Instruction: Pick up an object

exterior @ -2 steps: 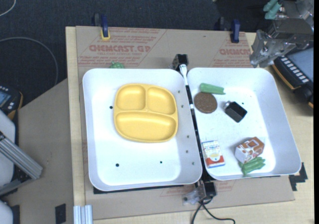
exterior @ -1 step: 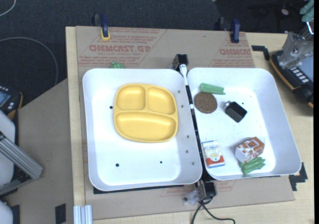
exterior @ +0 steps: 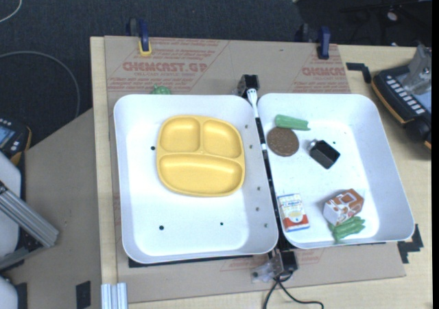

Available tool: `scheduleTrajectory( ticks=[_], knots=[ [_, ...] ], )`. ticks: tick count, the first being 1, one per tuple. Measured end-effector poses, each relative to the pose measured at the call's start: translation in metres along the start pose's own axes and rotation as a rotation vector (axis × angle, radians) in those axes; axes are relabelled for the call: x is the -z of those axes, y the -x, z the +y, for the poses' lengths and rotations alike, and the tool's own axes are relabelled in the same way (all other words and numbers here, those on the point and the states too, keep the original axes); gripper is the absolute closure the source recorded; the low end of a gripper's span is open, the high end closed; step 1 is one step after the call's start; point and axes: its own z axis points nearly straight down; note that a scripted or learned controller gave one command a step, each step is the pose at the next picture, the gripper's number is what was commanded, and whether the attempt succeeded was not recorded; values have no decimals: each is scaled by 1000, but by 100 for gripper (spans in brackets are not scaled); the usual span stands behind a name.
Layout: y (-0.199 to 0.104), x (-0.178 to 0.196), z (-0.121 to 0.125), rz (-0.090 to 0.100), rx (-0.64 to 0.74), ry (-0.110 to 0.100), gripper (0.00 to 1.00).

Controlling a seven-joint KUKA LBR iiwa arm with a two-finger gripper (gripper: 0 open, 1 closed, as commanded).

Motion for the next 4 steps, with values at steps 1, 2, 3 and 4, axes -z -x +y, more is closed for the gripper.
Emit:
scheduleTrajectory(
  ticks=[1,2,3,4],
  knots=[
    [40,0,0,-1,0,0,100],
    [78,0,0,-1,-1,0,100],
    [161,-10,0,-3,-2,0,100],
    [157,1,1,-2,4,1,100]
  ],
)
